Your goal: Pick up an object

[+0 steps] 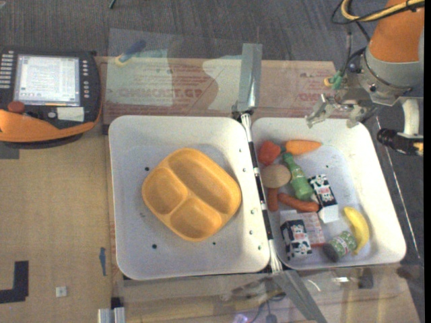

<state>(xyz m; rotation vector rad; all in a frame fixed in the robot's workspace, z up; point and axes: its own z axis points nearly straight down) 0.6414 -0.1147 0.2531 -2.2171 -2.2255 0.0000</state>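
In the camera view, the arm (pixel 397 32) reaches in from the right, and its jaws (pixel 337 110) hang over the far edge of the right bin (pixel 387 180). The two fingers stand apart, so the jaws look open. Nothing sits between them, and they do not seem to touch anything.

The step in hand looks like the very start: the jaws hover over the bin, and no toy has been picked yet.

The toys lie below the jaws, toward the near side of the bin. Closest is the carrot (pixel 303 146), just under the jaws and a little to the left. Next to it is a red tomato (pixel 269 152). Farther toward the near side are a potato (pixel 275 176), a green bottle (pixel 297 177), a red sausage (pixel 297 202) and two small milk cartons (pixel 322 189) (pixel 295 238). A banana (pixel 357 227) and a little green can (pixel 341 245) lie farthest from the jaws.

The left bin (pixel 128 180) holds a yellow tray (pixel 191 194), well to the left of the jaws.

The next move likely calls for choosing one toy. The carrot looks easiest, as it is near and has some room around it. The jaws would need to go down over it and squeeze across its thin middle.
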